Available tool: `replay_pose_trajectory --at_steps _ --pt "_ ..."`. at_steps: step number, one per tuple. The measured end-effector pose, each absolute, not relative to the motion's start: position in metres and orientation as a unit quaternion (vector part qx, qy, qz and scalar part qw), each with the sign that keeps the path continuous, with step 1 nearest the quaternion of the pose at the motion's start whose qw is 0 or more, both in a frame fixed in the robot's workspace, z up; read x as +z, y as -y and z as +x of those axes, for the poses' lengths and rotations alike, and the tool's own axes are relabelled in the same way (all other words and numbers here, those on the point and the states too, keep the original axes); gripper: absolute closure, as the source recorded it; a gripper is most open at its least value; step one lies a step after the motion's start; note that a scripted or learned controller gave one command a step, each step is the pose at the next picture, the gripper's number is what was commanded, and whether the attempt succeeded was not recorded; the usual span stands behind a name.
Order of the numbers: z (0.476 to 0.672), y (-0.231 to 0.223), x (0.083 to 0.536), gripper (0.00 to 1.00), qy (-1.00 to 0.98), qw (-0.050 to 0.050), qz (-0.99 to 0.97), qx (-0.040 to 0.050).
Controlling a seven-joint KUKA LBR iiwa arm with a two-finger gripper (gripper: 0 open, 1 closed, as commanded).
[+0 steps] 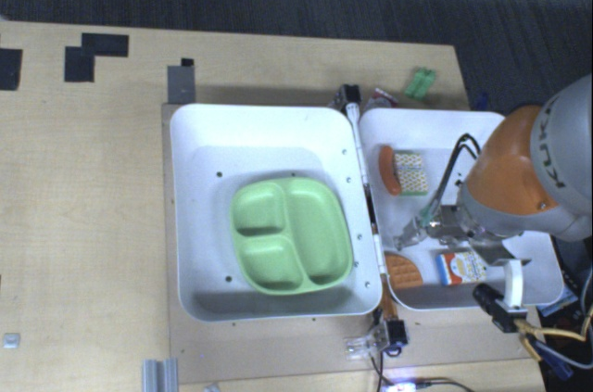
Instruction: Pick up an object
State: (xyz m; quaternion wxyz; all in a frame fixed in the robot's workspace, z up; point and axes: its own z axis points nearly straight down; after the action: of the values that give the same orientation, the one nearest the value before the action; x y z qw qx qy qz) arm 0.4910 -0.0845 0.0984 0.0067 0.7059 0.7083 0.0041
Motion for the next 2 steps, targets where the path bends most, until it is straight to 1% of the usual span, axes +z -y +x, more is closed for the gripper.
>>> replay_pose_trajectory --at_steps 1,2 --pt "0.528 0.087 0.087 0.0 -0.709 0.002 0.705 0.0021" --pt "0.531 0.086 0.099 1.0 -0.711 0.006 0.704 0.0046"
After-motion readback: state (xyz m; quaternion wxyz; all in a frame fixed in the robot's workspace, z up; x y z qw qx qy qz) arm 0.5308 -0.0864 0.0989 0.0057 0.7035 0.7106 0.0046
